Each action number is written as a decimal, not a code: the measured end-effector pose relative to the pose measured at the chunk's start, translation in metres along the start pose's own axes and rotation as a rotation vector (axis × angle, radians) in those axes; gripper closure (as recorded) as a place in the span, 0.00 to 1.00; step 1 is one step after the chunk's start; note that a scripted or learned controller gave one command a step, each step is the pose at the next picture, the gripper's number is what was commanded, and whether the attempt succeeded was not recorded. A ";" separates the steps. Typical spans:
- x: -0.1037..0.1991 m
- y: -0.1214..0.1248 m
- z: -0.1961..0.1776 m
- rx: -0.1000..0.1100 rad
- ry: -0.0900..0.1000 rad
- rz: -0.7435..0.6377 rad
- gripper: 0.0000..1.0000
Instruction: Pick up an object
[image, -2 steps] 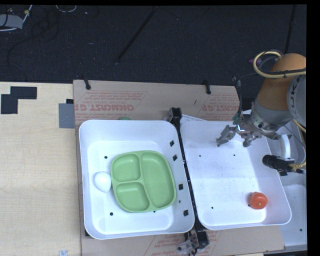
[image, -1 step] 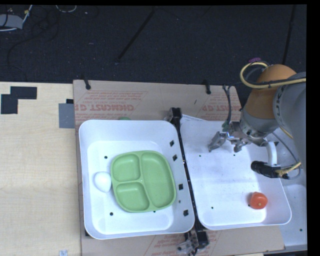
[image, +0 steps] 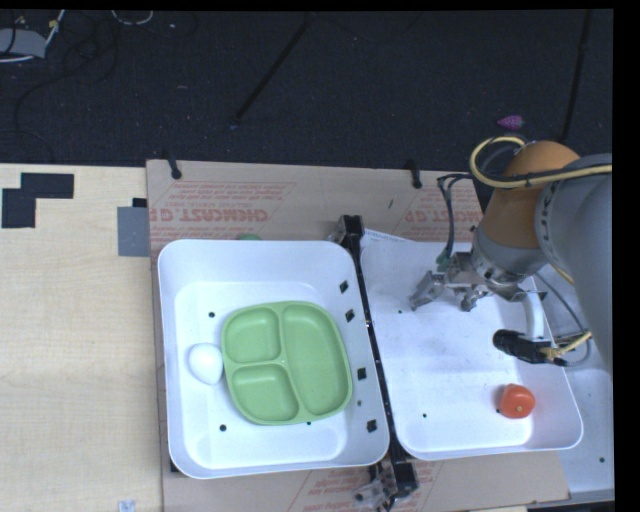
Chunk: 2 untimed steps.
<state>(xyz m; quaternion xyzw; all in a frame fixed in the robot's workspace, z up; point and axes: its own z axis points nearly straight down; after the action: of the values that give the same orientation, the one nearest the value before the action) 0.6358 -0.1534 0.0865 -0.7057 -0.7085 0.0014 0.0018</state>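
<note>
My gripper (image: 440, 290) hung over the far part of the right bin (image: 440, 440), fingers spread and holding nothing. The nearest thing to take — a small orange object (image: 516, 401) (roundish, no clear long axis) — lay nearer and to the right.

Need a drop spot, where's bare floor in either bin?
Right bin: open floor between the gripper, the centre divider and the orange object. Left bin: crowded by the green tray and white egg-like object; only edge strips free.
</note>
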 end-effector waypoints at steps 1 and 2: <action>0.000 0.000 -0.011 -0.001 0.000 -0.001 1.00; -0.001 0.003 -0.066 -0.006 -0.001 0.003 1.00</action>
<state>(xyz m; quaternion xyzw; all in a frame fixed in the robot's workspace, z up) 0.6390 -0.1540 0.1522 -0.7066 -0.7076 -0.0006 -0.0008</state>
